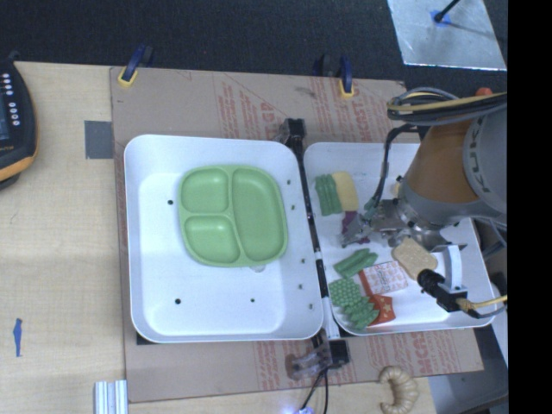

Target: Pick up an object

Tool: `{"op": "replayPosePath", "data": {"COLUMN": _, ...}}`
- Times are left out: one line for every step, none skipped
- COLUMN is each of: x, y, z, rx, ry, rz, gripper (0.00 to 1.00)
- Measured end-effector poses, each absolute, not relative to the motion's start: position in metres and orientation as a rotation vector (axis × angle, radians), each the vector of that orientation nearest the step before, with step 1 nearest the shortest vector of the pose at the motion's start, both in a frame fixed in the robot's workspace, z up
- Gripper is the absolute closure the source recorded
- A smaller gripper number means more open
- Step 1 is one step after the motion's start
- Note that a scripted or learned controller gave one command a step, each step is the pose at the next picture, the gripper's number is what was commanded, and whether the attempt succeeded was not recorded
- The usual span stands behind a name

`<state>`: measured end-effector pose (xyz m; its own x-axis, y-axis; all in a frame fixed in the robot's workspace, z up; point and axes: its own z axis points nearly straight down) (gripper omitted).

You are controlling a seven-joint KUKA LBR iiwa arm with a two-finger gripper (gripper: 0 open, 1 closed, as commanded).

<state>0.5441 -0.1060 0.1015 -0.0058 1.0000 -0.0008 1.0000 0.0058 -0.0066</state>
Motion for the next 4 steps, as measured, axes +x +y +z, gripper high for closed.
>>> {"op": "replayPosePath", "data": {"x": 0.632, "y": -0.095, "z": 0.092, "rx": -2.216, "ry": -2.232, "rz": -0.005, "gripper": 0.0}}
{"op": "replayPosePath", "data": {"x": 0.658, "y": -0.095, "z": 0.093, "rx": -2.216, "ry": -2.228, "rz": -0.001, "gripper": 0.0}}
{"op": "replayPosePath", "data": {"x": 0.597, "y": -0.1, "z": 0.091, "rx": -2.214, "ry": -2.22, "rz": 0.01, "gripper": 0.0}}
{"op": "replayPosePath", "data": {"x": 0.573, "y": -0.094, "z": 0.091, "rx": -2.215, "ry": -2.22, "rz": 0.008, "gripper": 0.0}}
